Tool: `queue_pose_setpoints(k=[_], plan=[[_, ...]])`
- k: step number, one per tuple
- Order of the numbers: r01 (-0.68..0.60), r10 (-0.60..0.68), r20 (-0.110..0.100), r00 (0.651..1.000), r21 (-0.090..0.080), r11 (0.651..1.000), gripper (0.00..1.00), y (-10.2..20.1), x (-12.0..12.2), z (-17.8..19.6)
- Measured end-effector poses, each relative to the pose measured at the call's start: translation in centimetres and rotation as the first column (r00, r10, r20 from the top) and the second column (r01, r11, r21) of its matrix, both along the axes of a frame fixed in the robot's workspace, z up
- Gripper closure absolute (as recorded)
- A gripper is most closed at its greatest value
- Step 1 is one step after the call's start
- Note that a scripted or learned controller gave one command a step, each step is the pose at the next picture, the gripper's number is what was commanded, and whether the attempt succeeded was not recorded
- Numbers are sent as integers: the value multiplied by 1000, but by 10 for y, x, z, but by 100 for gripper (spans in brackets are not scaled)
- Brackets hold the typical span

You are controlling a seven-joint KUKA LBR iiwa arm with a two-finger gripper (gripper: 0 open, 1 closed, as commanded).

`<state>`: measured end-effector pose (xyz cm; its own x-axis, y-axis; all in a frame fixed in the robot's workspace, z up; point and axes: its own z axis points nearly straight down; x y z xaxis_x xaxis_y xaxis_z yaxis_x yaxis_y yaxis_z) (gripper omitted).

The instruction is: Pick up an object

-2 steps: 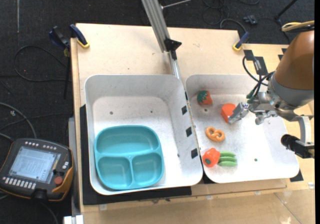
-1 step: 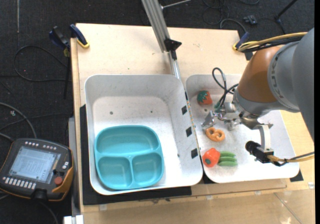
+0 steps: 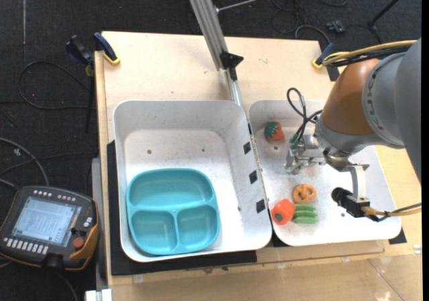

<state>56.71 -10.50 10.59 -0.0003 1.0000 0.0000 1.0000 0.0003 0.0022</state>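
My gripper (image 3: 295, 163) hangs low over the middle of the right bin (image 3: 375, 179), below the grey wrist with its orange band. A strawberry-like red and green toy (image 3: 273, 131) lies up and to the left of it. A brown pretzel (image 3: 303, 192) sits just below the gripper. Further down lie a red-orange pepper toy (image 3: 283, 211) and a green pea pod (image 3: 305, 214), side by side near the bin's front. Nothing shows between the fingers.
The left bin (image 3: 174, 118) holds a turquoise divided tray (image 3: 173, 210). A slanted metal pole (image 3: 206, 18) crosses the back of the bench. A teach pendant (image 3: 45, 226) lies on the floor at left. Clamps (image 3: 100, 48) sit at the bench's back corners.
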Motion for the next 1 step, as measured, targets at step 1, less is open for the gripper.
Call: queue_pose_setpoints(k=[1], plan=[[-6,6,10,1000,-2,1000,100,28,86,144]])
